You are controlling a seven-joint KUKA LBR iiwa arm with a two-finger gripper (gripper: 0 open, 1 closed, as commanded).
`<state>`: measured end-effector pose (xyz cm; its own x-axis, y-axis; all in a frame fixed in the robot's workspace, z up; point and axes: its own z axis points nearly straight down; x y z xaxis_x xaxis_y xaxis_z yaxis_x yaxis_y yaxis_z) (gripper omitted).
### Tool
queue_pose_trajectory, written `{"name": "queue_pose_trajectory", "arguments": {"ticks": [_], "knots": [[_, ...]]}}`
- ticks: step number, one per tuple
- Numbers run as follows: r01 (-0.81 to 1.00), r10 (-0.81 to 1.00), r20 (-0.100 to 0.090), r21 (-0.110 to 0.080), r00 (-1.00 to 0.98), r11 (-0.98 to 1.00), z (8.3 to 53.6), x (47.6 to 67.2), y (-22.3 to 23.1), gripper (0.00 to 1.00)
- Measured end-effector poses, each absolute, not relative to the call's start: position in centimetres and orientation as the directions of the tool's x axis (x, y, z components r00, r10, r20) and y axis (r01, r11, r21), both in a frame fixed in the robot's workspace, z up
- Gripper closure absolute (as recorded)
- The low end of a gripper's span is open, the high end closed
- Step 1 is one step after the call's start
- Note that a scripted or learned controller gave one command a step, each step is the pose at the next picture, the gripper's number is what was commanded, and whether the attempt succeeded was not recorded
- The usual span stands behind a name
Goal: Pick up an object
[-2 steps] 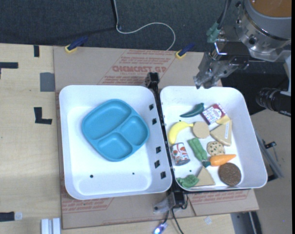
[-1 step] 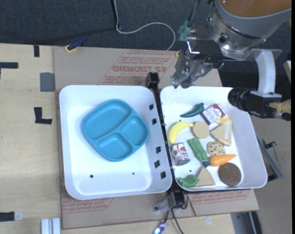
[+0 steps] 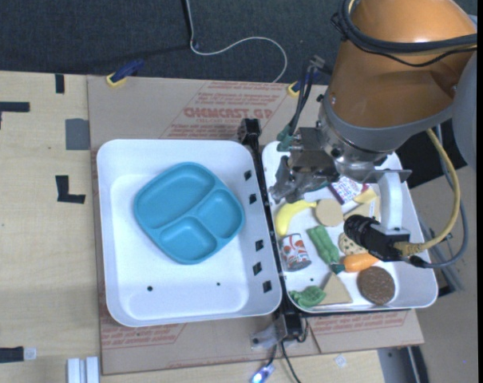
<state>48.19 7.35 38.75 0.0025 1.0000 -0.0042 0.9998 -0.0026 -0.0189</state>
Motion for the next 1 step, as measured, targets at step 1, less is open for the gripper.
{"name": "queue_pose_trajectory", "arguments": {"ticks": [1], "knots": [[1.000, 1.000, 0.000, 0.003, -0.001, 0.001, 44.10, 48.39, 6.75, 1.00]]}}
